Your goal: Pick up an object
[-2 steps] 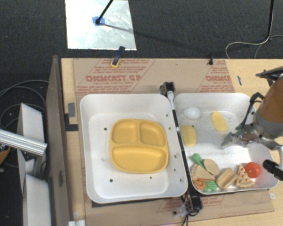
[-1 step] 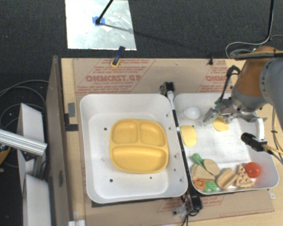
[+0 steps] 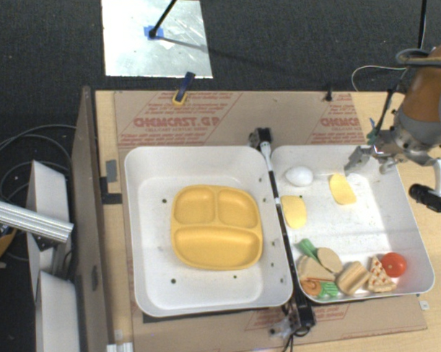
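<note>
My gripper (image 3: 366,163) hangs over the far right corner of the right bin (image 3: 414,233), open, with nothing between its fingers. Just below and left of it lies a yellow slice (image 3: 342,190). A white egg (image 3: 300,176) rests near the bin's far left corner, and a second yellow piece (image 3: 295,211) lies by the left wall. Along the near wall sit a green vegetable (image 3: 307,248), a tan bread piece (image 3: 352,277), a pizza slice (image 3: 379,274) and a red tomato (image 3: 394,264).
The left bin (image 3: 146,210) holds a yellow divided plate (image 3: 216,227). A raised divider (image 3: 278,213) separates the two bins. The arm's grey and orange body (image 3: 424,107) stands over the right bin's far right edge.
</note>
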Tool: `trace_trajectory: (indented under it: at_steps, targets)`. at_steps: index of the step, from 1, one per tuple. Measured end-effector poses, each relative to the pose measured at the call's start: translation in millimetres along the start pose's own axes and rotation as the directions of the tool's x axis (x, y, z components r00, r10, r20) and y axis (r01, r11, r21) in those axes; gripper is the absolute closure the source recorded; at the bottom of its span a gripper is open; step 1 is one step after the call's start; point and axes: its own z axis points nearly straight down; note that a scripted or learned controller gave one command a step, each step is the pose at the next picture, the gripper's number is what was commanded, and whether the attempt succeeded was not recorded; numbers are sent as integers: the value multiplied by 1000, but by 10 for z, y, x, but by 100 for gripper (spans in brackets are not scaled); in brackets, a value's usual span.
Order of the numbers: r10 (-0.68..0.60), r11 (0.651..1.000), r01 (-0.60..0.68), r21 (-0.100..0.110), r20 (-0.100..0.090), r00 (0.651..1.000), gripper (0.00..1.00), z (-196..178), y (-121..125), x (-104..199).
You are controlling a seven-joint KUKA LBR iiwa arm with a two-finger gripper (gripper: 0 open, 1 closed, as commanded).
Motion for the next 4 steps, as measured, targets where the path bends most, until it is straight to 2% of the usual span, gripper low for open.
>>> trace_trajectory:
  at_steps: [1,2,3,4]
  targets:
    - [-5,1000,5,9,-5,1000,0,639,-91,331]
    - [-7,1000,7,3,-3,1000,100,496,-70,313]
    - [4,1000,-4,11,-4,1000,100,508,-694,-13]
    - [1,1000,-1,17,-9,1000,100,531,-1587,434]
